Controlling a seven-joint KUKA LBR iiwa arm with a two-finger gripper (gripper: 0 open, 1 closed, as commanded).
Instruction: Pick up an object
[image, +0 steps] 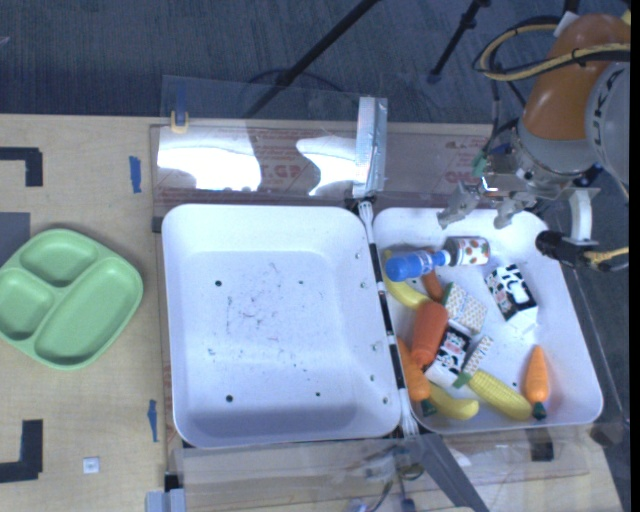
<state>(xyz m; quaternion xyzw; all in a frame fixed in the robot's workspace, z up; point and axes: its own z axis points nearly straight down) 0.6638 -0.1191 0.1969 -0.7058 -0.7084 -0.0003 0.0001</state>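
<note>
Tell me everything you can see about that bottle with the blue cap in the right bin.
The bottle lies on its side near the back of the right bin. It has a blue cap end pointing left, a clear middle and a dark, labelled end on the right. It looks like plastic. A yellow banana lies just in front of it, seemingly touching. The gripper is above it, not holding it.

Two bins side by side — the right bin (585, 375) holds the bottle (435, 258), carrots and corn (492, 391); a plate (66, 297) lies far left.

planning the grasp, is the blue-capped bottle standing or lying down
Lying down. The bottle rests on its side in the right bin, blue cap toward the divider, its length running across the bin.
</note>
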